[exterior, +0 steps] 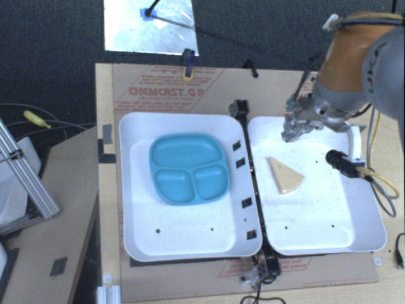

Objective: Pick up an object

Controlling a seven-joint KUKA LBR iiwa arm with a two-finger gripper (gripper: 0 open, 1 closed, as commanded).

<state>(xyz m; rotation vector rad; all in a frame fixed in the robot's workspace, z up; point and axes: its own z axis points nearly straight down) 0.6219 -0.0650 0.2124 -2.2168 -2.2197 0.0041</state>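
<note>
Camera view: arm cut off right

Two bins look like smooth, matt white plastic; the blue divided tray is glossy plastic; the tan wedge is matt; brown board looks like printed cardboard.

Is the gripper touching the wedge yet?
Apart. The camera view shows bare white bin floor between the gripper and the tan wedge.
</note>
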